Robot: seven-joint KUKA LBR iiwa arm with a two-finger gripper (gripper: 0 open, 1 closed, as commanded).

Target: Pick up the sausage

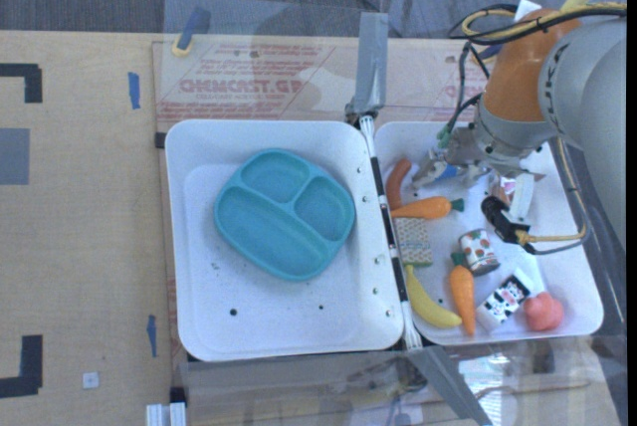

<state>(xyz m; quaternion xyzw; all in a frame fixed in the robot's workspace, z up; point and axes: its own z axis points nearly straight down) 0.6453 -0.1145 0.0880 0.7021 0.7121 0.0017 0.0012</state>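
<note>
In the right bin (587, 315), against its left wall, you have the sausage (397, 181): a short reddish-orange piece standing nearly on end along the divider, its lower tip just above the carrot (424, 208) that lies crosswise with its green stub pointing right. That spot is awkward, I judge, because the wall leaves room for a finger on one side only, and the carrot crowds it from below.

Below these you see a speckled square sponge (413, 241), a banana (428, 301) curving along the same wall, a second carrot (462, 295) set upright, a small printed can (479, 251), a black-and-white carton (503, 301) and a pink ball (543, 312) in the near right corner. The toys are packed close, so a grasp has little free space around it.

The left bin (199, 305) carries a teal divided plate (285, 213), set at a slant and well apart from the toys.

Your arm reaches in from the right, the orange band (516, 76) above the wrist, the wrist bent down over the bin's far end. The gripper (445, 167) hangs just right of the sausage, near it but apart. Nothing sits between its fingers, and you cannot tell from this angle whether they are spread or closed. I judge the pick not yet made: the sausage rests in the bin.
</note>
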